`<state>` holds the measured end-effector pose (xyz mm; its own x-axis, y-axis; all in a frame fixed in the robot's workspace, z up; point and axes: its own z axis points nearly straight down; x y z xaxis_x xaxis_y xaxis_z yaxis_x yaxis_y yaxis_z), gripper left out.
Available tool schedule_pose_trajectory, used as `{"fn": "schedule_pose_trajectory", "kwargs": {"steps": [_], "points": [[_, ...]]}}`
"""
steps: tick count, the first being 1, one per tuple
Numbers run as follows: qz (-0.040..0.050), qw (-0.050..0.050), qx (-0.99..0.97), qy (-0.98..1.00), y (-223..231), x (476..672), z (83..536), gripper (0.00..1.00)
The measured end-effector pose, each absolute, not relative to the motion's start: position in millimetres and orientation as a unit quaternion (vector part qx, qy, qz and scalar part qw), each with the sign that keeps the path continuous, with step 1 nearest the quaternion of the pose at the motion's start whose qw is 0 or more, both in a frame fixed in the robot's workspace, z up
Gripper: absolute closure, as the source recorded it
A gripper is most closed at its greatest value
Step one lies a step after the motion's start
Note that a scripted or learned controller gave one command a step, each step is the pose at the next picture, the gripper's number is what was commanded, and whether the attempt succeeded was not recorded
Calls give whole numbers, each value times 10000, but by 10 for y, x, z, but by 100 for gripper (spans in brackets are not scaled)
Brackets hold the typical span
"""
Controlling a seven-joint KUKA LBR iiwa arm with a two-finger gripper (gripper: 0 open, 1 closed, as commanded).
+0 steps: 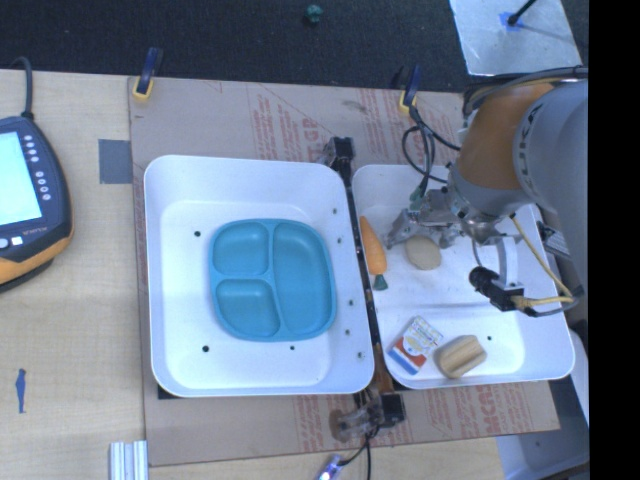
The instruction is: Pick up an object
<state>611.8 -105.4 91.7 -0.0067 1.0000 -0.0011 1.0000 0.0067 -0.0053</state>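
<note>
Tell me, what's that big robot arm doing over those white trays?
The robot arm's gripper is reaching down into the right white bin, just above a pale round lump. It isn't holding anything yet. A carrot, a small packet and a tan block lie in that bin too. The left bin holds a blue divided plate.

Arm (520, 138) hiding right bin's (540, 363) far corner, hand's (425, 223) grip unclear, pendant (25, 193) cut off

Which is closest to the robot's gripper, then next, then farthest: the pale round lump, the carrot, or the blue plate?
From the gripper:
1. Pale round lump, just below it in the right bin.
2. Carrot, at that bin's left edge.
3. Blue divided plate, over in the left bin.
</note>
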Motion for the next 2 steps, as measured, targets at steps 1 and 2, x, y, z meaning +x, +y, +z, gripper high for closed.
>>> {"fn": "schedule_pose_trajectory", "kwargs": {"steps": [1, 2], "points": [[7, 10, -7059, -7083, -942, 6532, 922, 0], [21, 11, -7053, -7089, -979, 5915, 915, 0]]}}
